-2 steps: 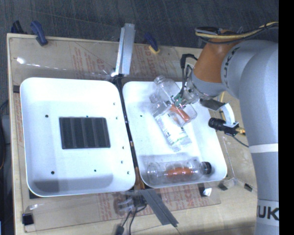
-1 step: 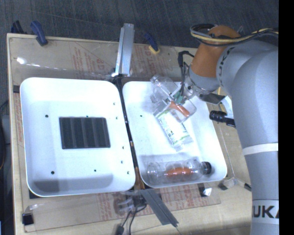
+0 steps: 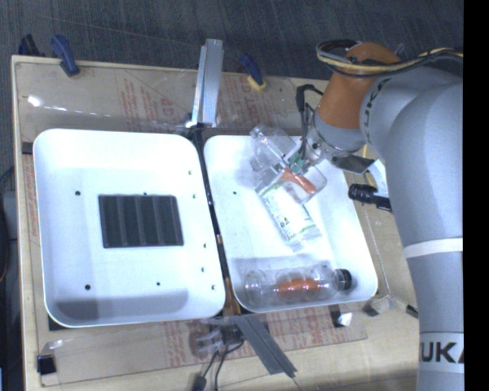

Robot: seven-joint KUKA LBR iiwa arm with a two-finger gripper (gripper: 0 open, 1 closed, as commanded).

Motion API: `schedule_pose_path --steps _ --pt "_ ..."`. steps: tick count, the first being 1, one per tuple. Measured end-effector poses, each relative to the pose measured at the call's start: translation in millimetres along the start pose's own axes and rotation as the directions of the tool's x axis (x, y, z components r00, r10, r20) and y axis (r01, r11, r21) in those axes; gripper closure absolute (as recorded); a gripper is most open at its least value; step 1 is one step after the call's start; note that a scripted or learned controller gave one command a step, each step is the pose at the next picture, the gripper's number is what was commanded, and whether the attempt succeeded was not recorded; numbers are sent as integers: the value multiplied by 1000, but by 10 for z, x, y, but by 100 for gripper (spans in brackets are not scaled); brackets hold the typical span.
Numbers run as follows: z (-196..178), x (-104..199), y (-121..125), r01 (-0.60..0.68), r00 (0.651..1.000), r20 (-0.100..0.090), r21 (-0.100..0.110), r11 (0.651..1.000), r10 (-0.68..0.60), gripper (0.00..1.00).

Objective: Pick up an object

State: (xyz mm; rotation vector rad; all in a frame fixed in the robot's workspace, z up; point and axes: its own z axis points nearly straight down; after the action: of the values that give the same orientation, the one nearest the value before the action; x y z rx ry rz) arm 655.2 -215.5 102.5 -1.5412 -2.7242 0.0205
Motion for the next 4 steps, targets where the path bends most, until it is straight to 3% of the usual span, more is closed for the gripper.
schedule_pose_path --steps 1,2,3,4 --pt "0 -3 0 -1 1000 0 -1 1000 1 0" --pt "-109 3 12 5 1000 1 0 1000 -5 100" --pt "-905 373 203 146 989 7 -16 989 -146 100" --pt "-1167 910 447 147 989 4 -13 989 -147 100"
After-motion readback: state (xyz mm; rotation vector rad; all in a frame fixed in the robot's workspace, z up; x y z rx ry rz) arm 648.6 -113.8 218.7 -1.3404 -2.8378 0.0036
